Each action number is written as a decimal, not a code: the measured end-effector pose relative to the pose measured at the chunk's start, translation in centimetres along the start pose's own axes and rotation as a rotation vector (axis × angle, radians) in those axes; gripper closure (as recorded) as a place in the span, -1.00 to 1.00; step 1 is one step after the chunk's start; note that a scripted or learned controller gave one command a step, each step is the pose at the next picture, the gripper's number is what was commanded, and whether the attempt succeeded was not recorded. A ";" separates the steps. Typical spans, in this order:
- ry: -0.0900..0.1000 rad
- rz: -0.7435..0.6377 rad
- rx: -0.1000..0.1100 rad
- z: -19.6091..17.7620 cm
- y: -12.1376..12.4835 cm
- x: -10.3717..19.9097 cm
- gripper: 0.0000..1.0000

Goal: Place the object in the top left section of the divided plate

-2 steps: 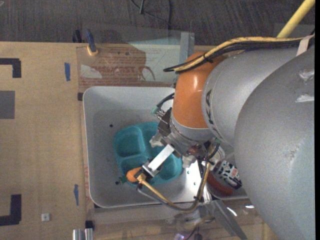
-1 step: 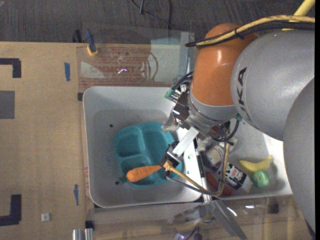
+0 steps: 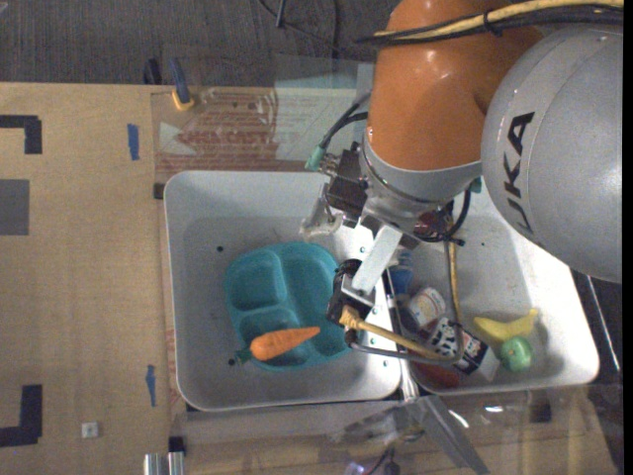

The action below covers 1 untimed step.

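The carrot [image 3: 284, 341] lies across the lower edge of the teal divided plate [image 3: 259, 280], just left of and slightly below the pincer [image 3: 343, 310]. Its long axis runs roughly left to right, thick end left, tip toward the pincer, apart from it. The plate's top left section sits up and left of the pincer. Whether the pincer is parted or closed cannot be told; nothing is seen in it.

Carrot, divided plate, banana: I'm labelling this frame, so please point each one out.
carrot [image 3: 284, 342], camera view, middle of its orange body.
divided plate [image 3: 259, 283], camera view, bare teal upper-left section.
banana [image 3: 504, 325], camera view, middle of the yellow fruit.
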<state>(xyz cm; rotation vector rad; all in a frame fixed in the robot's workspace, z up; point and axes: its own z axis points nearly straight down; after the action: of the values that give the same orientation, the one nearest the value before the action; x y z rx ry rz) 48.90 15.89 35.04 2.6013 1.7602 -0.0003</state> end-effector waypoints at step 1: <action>-0.001 -0.004 0.000 -0.9 -0.1 0.2 1.00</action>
<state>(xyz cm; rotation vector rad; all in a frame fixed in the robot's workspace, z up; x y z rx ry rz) 48.91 16.08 35.99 2.5973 1.7646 -0.0018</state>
